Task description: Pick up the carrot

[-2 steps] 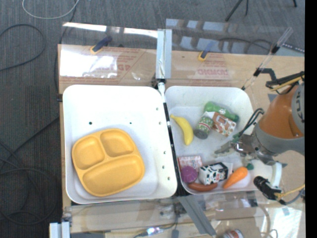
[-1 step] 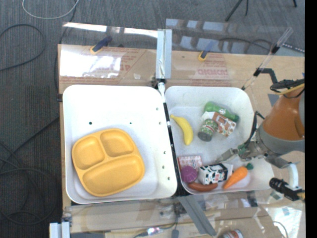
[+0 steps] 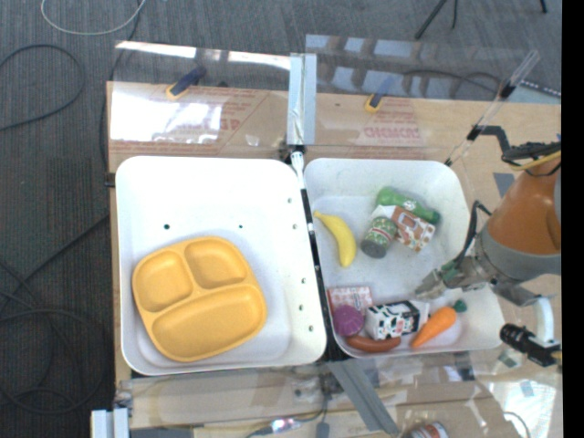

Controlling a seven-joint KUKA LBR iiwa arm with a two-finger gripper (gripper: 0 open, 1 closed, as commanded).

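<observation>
Just gripper (image 3: 444,279) above carrot (image 3: 434,326)

Right bin (image 3: 456,190): carrot (image 3: 432,326) at near edge, gripper (image 3: 447,276) just above it. Left bin (image 3: 182,176): yellow 3-compartment plate (image 3: 198,297).

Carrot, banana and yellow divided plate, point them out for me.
carrot (image 3: 432,327), camera view, middle of its orange body
banana (image 3: 340,238), camera view, middle of its curve
yellow divided plate (image 3: 239,322), camera view, bare largest compartment

The brown surface (image 3: 137,117) carries two shallow white bins side by side, the left bin (image 3: 210,176) and the right bin (image 3: 401,173), their inner rims touching along the middle.
</observation>
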